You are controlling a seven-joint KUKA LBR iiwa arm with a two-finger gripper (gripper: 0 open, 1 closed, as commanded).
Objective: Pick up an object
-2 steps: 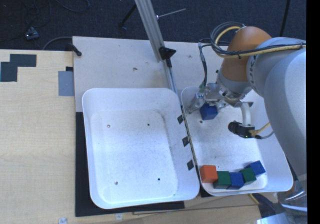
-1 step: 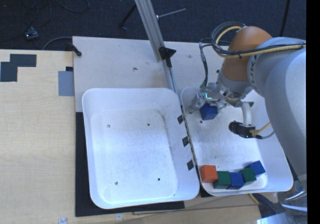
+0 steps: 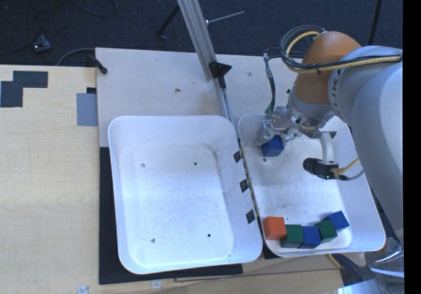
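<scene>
gripper: we saw it point(image 3: 272, 139) over the right bin's point(image 3: 368, 237) upper left, pinching a blue cube point(image 3: 272, 147); cube looked lifted off the floor, though we couldn't be sure
row: orange point(image 3: 274, 227), green point(image 3: 293, 234), blue point(image 3: 311, 235), green point(image 3: 327, 229), blue point(image 3: 338, 221) blocks along the near wall, touching
left bin point(image 3: 125, 154): beside the right one

No legible text, label, brand, number or sign was found anywhere in the camera view. Surfaces checked: the two white bins point(image 3: 125, 135), the desk point(image 3: 151, 82), the coloured blocks point(image 3: 306, 230), the arm's grey casing point(image 3: 375, 108) and orange band point(image 3: 325, 69), and the slanted metal rail point(image 3: 197, 29). All were plain. The dark patches on the wooden panel point(image 3: 46, 174) at left were blank shapes, not characters.
</scene>
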